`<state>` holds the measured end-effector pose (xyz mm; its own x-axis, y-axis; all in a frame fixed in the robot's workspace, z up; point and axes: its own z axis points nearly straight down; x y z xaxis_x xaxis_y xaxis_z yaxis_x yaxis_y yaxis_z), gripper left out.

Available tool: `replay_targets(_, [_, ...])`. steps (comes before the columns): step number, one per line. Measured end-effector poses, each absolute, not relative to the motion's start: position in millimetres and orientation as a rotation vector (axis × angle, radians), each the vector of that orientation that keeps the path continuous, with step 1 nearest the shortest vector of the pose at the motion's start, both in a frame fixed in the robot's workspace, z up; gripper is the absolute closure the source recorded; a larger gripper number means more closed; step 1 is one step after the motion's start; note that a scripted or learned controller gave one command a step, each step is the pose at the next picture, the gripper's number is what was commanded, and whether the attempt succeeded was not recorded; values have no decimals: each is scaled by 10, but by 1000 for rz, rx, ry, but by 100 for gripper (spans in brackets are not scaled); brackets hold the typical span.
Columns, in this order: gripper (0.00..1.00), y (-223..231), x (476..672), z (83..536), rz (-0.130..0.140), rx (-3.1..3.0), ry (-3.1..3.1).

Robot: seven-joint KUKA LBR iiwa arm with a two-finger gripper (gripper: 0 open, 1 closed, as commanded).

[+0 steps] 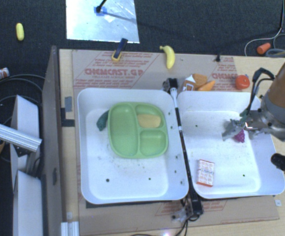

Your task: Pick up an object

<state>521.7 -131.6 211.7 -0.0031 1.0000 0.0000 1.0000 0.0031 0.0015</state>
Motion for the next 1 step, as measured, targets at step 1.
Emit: replay_targets(1, [0,-2112,5357,1151,-5,2226,2216])
